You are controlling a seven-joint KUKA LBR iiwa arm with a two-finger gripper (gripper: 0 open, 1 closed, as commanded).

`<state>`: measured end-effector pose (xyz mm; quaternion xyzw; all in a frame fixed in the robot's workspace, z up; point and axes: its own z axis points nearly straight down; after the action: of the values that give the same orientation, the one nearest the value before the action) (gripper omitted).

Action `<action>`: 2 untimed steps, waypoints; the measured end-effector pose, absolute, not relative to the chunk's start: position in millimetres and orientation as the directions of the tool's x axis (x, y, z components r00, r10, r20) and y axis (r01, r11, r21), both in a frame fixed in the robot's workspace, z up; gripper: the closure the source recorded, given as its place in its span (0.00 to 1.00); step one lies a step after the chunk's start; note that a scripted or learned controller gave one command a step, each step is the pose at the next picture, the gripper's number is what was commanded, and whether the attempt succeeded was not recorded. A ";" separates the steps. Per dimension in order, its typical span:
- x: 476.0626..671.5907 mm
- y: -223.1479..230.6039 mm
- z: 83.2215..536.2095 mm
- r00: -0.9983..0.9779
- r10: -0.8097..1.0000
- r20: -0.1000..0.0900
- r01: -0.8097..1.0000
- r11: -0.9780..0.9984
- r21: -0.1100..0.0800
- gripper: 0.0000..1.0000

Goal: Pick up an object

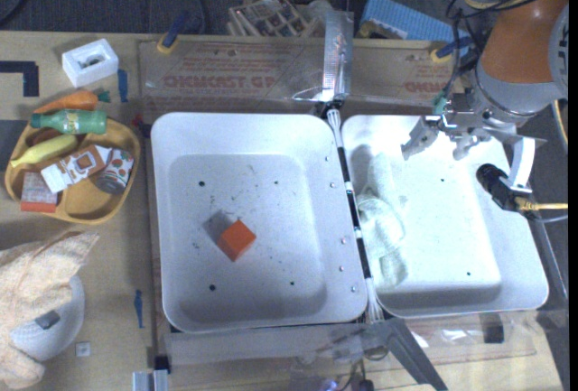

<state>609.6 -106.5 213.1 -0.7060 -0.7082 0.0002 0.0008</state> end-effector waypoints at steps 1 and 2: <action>611.7 -186.1 221.7 0.009 1.000 -0.003 1.000 -0.009 0.004 0.00; 629.9 -59.7 184.7 0.174 0.985 0.001 0.985 -0.174 -0.003 0.00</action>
<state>629.9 -59.7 184.7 -0.7663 -0.6425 0.0006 0.0013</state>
